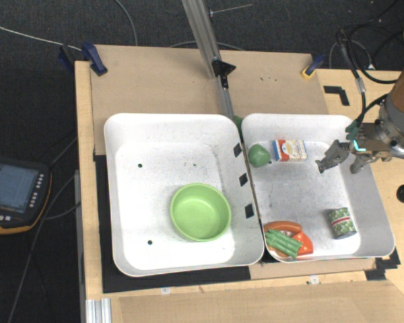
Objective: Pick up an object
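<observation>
Bench top (161,79) of pale board carries two shallow white bins side by side. At the far left, off the bench on the dark floor, a handheld pendant (12,192) with a grey screen. Blue clamp (94,58) at the bench's upper left corner.

Left bin (131,140): one green bowl (200,211), upright, mouth facing up, sitting in the lower right part of the bin, apart from the walls.

A metal pole (200,25) slants from the top of the view down to the seam between the bins.

Right bin (303,197), left to right:
- green ball (258,155) in the upper left corner, close to the divider.
- small carton (289,150), white with a red-orange panel, just beside the ball on its right; lying flat, long axis roughly left-right across the view.
- plate of toy vegetables (288,239) on the lower edge, red and green pieces, the green one lying diagonally.
- printed green can (341,223) in the lower right, on its side, long axis near vertical in the view, tilted slightly.

Gripper (338,159) reaches in from the right, above the upper right part of the bin, right of the carton and apart from it. Two dark fingers stand spread, nothing between them.
</observation>
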You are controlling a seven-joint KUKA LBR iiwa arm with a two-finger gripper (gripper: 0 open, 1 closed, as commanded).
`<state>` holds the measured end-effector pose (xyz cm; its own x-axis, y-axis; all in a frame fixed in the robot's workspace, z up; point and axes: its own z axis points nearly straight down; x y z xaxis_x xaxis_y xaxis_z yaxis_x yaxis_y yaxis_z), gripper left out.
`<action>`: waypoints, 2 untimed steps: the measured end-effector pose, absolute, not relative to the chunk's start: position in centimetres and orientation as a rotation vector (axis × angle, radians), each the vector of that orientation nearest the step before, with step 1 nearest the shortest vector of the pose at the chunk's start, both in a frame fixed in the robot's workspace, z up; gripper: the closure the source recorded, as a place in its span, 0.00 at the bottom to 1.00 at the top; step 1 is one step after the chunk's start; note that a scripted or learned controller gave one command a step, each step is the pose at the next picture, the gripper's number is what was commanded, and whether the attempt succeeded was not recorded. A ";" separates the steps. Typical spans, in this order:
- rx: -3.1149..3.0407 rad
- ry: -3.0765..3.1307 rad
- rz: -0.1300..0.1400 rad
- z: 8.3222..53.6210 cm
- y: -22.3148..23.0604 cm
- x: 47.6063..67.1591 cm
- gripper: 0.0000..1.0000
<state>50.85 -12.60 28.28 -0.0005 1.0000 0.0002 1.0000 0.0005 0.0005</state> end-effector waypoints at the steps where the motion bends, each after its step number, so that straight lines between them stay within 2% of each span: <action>1: 2.221 2.222 0.001 28.3 -12.6 50.9 0.00; 2: 2.224 2.223 -0.003 23.6 -13.1 50.1 0.00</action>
